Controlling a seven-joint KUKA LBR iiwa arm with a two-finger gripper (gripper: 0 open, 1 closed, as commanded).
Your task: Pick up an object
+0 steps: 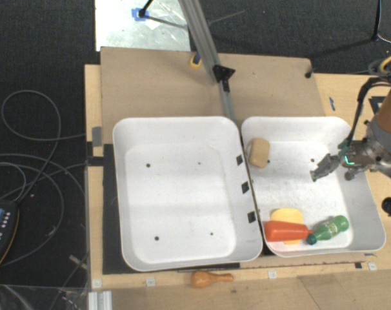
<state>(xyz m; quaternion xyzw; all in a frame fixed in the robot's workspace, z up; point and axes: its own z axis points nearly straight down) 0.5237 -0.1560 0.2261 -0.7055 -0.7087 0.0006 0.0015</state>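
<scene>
— Where's the gripper?

— I see it over the right bin, near its right wall. I can't tell how it's set, and nothing is in its grasp.

— And the objects?

— Tan block at that bin's left wall; carrot, yellow piece and green bottle along its front edge.

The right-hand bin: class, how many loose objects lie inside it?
4. A tan block sits near the right-hand bin's upper left corner. A yellow piece, an orange piece and a green bottle cluster along its lower edge. More could be hidden under the arm.
</scene>
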